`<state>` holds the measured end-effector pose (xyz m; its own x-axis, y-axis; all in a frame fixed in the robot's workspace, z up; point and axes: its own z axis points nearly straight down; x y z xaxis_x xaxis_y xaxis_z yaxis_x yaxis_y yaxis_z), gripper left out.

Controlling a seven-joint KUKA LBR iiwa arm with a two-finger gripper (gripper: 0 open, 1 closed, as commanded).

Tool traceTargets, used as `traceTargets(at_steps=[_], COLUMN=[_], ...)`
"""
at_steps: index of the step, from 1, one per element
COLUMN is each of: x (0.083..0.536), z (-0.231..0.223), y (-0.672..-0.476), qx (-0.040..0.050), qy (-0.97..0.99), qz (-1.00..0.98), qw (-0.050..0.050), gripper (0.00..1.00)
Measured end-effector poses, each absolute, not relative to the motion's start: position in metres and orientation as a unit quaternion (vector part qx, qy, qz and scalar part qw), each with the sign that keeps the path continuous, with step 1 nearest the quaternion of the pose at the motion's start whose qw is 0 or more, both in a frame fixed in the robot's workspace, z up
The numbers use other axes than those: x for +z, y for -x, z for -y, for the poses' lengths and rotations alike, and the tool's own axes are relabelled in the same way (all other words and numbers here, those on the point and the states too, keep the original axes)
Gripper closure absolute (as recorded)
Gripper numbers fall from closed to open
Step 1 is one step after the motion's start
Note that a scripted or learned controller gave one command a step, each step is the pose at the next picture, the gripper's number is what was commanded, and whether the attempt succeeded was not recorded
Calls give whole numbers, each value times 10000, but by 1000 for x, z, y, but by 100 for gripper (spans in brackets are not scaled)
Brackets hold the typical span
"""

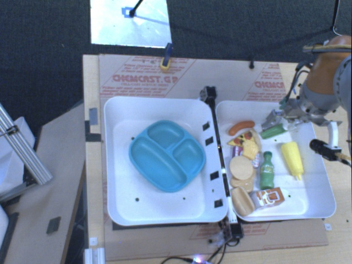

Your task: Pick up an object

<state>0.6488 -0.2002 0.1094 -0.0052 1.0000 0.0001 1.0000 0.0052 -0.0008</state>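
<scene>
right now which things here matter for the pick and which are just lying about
In play: gripper over the right bin; green piece at its tip; hot dog, green bottle, yellow bottle, pizza slice, carton.

Lying about: left bin, blue divided plate.

Even, bright overhead light — white bins (165,106) glare slightly — focus soft throughout.

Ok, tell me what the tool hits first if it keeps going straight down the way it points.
Probably the green piece lying right under the tool in the right bin; depth is unclear from this slant, so it may touch already.
</scene>
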Motion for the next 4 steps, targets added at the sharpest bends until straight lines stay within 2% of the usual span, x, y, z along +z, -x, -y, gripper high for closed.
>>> traceTargets(at_steps=[1, 2, 4], x=[86, 100, 192], z=[200, 200, 205], y=[-651, -653, -662], qx=[-8, -26, -20], qy=[7049, 7043, 7052], qz=[7093, 7099, 7090], qw=[-26, -56, -31], gripper=[0, 100, 100])
